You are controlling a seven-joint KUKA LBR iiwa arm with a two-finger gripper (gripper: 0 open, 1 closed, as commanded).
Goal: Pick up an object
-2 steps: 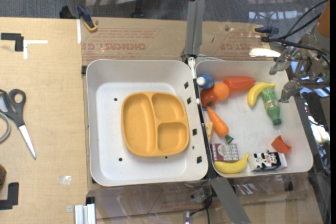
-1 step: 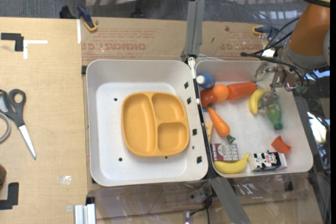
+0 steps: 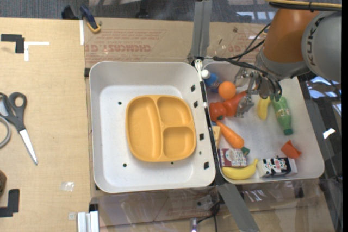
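Observation:
My gripper [image 3: 259,99] hangs over the upper middle of the right bin [image 3: 307,117], its fingers apart and nothing held between them. The left finger [image 3: 248,105] points down beside a red pepper-like toy [image 3: 223,109]. Just under the right finger lies a small yellow piece [image 3: 263,108], with a green bottle [image 3: 283,114] to its right. An orange ball [image 3: 227,89] sits left of the gripper. Lower in the bin are a carrot [image 3: 231,136], a banana [image 3: 240,171], a brown carton [image 3: 235,157], a cow-patterned carton [image 3: 276,166] and a small orange wedge [image 3: 291,149].
The left bin [image 3: 103,117] holds a yellow divided plate [image 3: 161,127]. A blue-and-orange toy [image 3: 212,79] lies in the right bin's top-left corner. Scissors [image 3: 20,122] rest on the wooden bench at far left. Cables run near the arm's orange band [image 3: 288,35].

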